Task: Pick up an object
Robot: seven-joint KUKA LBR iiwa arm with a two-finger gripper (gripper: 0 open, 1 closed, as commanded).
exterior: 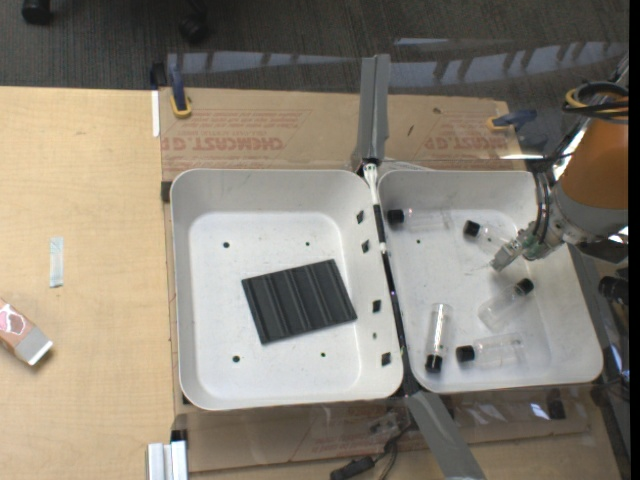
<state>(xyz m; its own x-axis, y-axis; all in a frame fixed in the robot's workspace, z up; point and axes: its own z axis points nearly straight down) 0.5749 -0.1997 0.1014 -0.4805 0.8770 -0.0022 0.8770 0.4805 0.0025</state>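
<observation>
Pick not yet achieved: gripper [507,255] lowered at right bin's [560,373] 2 o'clock, finger state indiscernible, vials [436,336] unlifted.

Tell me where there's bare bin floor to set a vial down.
Left bin: bare floor all around the black ridged pad, widest behind it toward the far wall. Right bin: crowded, clear vials scattered across it and the hand over its far right.

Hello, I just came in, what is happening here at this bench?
A KUKA arm reaches from the right into the right bin, where several small clear vials with black caps lie scattered. Its gripper is low among them, near one vial. The left bin holds a dark ribbed mat.
</observation>
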